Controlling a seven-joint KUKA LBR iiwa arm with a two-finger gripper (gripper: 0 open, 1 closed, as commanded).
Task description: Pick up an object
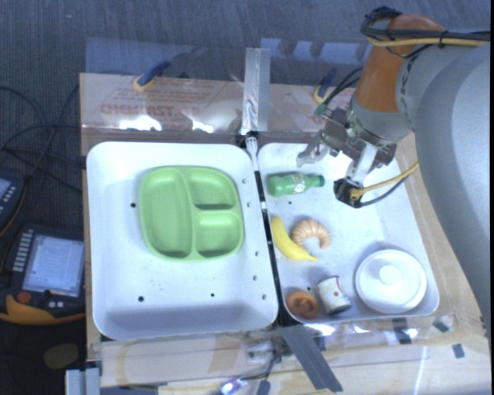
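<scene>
Nearest the camera, along the front edge of the right bin (412,220), three things are sitting in a row: a small brown round item (303,304) in the front left corner, a little white can with a red mark (334,295) lying just beside it, and a white round bowl (389,280) turned upside down towards the front right. Behind them a yellow banana (290,242) is lying along the bin's left wall, and a croissant (311,232) is curling just beside it, touching or nearly so. Further back a green bottle (293,183) is lying on its side, its cap pointing right.

Over the back of that bin the claw (336,159) is hanging on the grey arm, below the orange band (382,71). It is hovering just right of the green bottle's cap and pinching nothing. Its fingers look somewhat spread, though at this slant and blur I cannot tell for sure. A yellow cable (387,183) is looping from the wrist over the bin floor.

On the left, the other white bin (107,286) is holding a green divided tray (191,211), which is lying flat near the middle with three compartments. Both bins are sitting side by side on the counter (115,105), touching along their shared wall.
</scene>
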